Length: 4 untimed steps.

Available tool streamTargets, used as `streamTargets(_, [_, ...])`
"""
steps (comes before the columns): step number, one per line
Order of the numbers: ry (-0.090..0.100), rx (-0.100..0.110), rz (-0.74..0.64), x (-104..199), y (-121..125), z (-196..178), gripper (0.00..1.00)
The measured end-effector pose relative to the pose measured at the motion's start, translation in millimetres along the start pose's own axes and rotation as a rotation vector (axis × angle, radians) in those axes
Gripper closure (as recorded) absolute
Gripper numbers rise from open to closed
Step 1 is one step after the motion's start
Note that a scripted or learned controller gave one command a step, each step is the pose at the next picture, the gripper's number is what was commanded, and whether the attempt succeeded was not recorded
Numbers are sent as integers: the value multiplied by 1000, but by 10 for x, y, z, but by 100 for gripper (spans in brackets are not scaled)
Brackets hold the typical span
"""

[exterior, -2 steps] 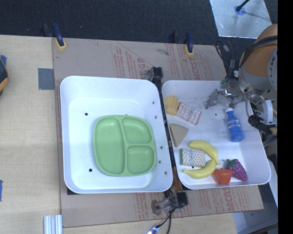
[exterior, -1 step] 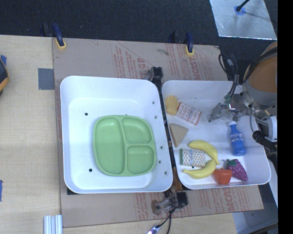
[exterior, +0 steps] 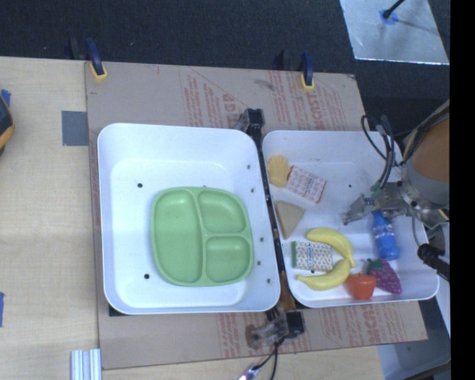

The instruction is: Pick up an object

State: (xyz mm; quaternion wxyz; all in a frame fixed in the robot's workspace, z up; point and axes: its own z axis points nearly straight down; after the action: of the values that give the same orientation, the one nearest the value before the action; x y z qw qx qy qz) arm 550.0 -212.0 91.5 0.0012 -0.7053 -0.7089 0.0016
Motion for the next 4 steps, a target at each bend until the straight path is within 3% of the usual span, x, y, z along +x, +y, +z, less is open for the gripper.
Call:
streamTargets(1, [-1,1,-4,-9,1,-105,100])
streamTargets(2, [0,-1,0,5,-434,2,100])
streamTargets(3, [0,-2,0,3,-434,1,0])
streamTargets(4, [-1,0,-4,-5,-435,-101,100])
